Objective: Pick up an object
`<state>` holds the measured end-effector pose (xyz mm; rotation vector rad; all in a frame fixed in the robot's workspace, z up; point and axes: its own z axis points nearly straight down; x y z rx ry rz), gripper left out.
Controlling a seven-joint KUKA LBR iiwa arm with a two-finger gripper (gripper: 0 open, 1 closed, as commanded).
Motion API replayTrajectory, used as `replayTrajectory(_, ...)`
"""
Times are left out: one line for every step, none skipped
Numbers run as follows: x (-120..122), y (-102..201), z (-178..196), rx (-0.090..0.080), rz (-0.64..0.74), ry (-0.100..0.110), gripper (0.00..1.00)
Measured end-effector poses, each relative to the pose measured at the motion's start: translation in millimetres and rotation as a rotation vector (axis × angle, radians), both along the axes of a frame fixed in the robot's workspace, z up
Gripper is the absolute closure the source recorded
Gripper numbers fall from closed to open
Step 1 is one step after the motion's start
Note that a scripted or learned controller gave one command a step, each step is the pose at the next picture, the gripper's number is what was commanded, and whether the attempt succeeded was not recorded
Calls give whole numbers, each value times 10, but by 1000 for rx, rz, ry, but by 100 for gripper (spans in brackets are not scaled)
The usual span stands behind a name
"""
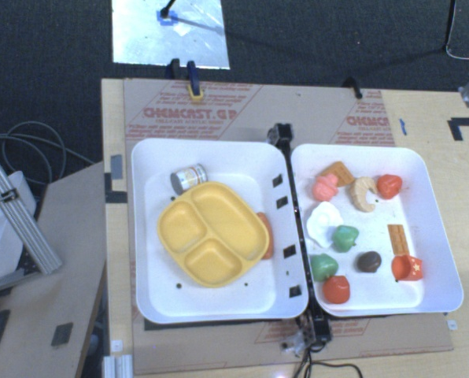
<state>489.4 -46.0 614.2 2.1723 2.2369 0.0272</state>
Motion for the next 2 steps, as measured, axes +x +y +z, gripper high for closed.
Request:
replayTrajectory(2, -4, 114, -1, 3, -4, 100)
replayTrajectory(3, -8, 227, -1, 5, -7, 100)
